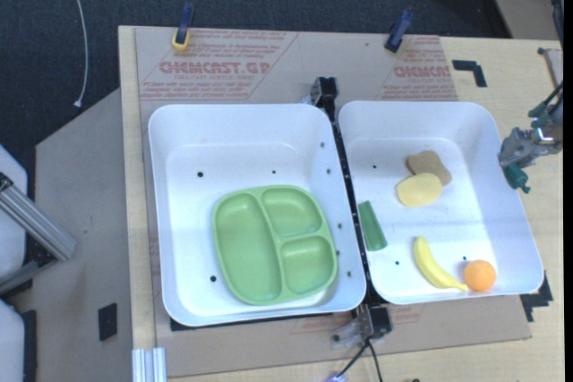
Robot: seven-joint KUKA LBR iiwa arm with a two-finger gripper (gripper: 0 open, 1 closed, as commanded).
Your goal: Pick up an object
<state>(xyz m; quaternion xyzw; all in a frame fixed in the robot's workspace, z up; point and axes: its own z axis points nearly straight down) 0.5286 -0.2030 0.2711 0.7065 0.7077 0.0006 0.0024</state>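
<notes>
The right bin (501, 219) holds several objects. A brown lump (430, 164) leans against a pale yellow lump (418, 191) near its middle. A flat green stick (371, 225) lies along its left wall. A yellow banana (435, 266) and a small orange ball (481, 275) sit at its front right. My gripper (519, 164) hangs at the bin's right rim, to the right of the brown lump and apart from every object. Nothing shows in its grasp.
The left bin (179, 157) holds a green divided plate (273, 241). A black clamp (325, 90) sits between the bins at the back. Blue clips (398, 31) pin the cardboard sheet at its far edge.
</notes>
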